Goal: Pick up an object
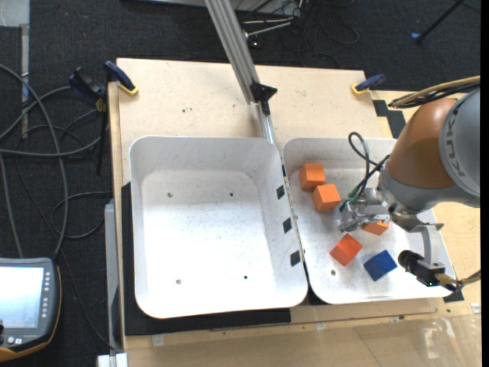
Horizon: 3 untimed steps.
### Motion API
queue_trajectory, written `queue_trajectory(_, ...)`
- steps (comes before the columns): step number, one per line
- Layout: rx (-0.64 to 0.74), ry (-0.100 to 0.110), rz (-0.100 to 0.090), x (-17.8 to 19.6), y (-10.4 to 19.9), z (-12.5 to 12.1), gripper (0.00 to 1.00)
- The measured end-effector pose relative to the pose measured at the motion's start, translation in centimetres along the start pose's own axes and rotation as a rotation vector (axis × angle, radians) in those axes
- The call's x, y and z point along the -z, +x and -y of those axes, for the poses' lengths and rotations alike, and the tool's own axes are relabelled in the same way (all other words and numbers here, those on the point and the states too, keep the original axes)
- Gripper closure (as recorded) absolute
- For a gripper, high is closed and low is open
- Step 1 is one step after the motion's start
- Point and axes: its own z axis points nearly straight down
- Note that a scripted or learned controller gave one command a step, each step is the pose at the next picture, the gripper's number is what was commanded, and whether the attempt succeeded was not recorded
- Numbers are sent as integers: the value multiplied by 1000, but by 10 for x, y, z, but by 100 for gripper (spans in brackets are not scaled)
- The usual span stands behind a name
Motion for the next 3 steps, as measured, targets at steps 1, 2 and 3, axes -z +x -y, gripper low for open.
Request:
queue_trajectory(1,3,-4,1,61,6,1,100)
queue_trajectory(2,4,-4,1,100,6,-1,100)
queue_trajectory(3,9,0,-1,91,60,-18,100)
